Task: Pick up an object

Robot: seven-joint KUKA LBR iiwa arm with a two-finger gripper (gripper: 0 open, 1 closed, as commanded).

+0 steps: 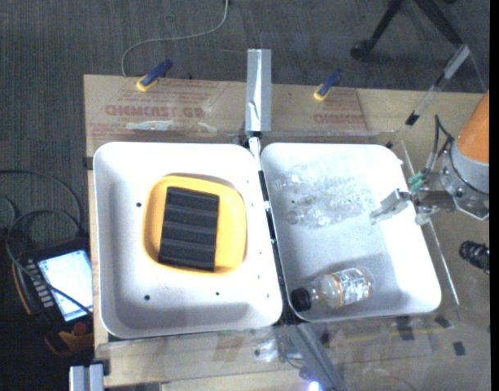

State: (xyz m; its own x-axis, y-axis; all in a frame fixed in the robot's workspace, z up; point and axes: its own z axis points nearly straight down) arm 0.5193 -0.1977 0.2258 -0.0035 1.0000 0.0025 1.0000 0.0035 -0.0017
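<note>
In the left bin (119,218) lies a yellow rounded-square object (155,206) with a black ribbed pad on top. A clear plastic bottle (334,288) with a black cap and an orange label lies on its side near the front wall of the right bin (412,267). A crumpled piece of clear plastic (326,194) rests in the back half of that bin. My gripper (398,201) hangs over the right bin's right side, just right of the clear plastic and well behind the bottle. I see nothing held in it.
A metal post (258,88) stands behind the seam between the bins. Two blue-and-yellow clamps (155,74) (328,84) hold the board at the back. A tablet (63,279) and cables lie on the floor to the left.
</note>
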